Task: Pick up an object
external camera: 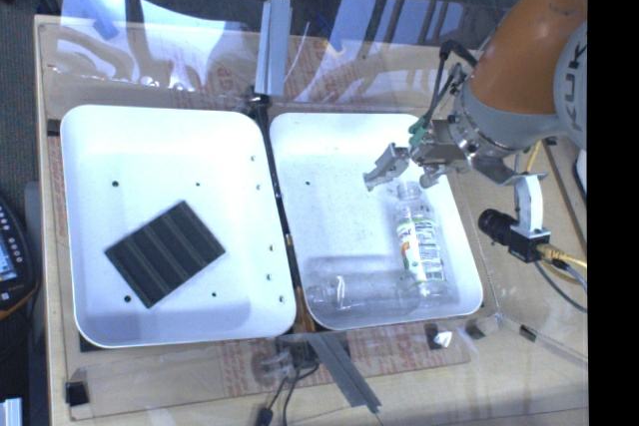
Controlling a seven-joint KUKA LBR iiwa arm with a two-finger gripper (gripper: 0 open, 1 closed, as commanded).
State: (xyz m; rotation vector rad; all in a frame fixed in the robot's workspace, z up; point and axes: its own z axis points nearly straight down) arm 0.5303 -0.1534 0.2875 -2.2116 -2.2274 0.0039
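Note:
A clear plastic bottle (418,241) with a white label lies along the right side of the right bin (329,155). A second clear item (351,291), perhaps a cup or bottle, lies along that bin's near wall. A black ribbed rectangular pad (165,252) rests in the left bin (130,135). My gripper (404,171) hovers over the right bin just above the top end of the labelled bottle, fingers spread apart with nothing between them.
A metal divider (272,45) stands at the back between the bins. Clear plastic sheeting (180,45) lies behind both bins. The arm's orange and grey wrist (524,55) looms over the right bin's far right corner.

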